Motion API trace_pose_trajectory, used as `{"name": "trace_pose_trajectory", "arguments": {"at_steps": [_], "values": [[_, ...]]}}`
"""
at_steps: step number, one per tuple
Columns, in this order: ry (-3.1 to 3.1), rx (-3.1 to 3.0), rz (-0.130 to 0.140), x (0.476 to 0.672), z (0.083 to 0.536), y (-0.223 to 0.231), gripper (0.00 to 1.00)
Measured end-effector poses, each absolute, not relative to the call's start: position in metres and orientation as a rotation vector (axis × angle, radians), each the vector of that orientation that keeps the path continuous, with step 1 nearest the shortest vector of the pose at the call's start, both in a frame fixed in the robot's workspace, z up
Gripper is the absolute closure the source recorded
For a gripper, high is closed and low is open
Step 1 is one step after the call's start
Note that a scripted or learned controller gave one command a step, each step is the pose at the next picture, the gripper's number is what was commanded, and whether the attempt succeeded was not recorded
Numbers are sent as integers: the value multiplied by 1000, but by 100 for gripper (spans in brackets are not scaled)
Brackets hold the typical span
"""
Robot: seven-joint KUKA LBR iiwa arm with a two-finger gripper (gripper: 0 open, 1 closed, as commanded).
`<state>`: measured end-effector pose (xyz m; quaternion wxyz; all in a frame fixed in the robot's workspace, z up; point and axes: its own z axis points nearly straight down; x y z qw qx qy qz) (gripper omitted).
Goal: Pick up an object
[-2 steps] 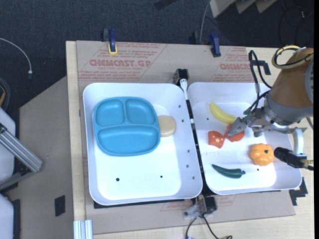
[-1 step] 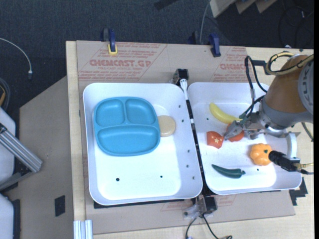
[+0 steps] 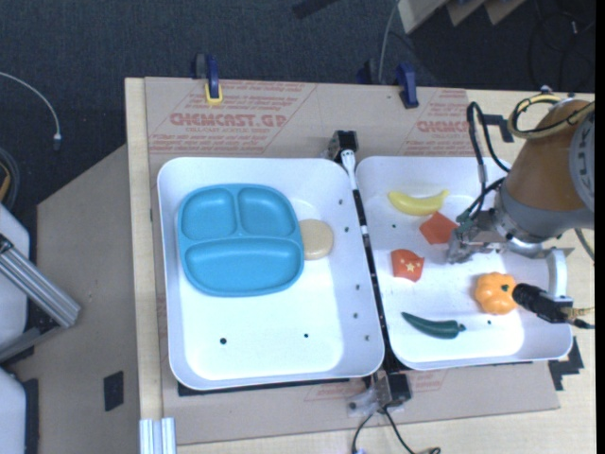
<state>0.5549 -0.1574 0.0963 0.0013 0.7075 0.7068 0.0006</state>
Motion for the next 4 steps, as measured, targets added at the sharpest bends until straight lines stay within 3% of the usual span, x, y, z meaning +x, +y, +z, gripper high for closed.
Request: {"name": "trace_pose_trajectory", "arguments": {"at_steps": [2,3,4], "values": [[2219,2215,5,556,198,-145,100],[2219,2216,3,557,219,-146,100],[2229,2216,2,560,223,-84,100]]}}
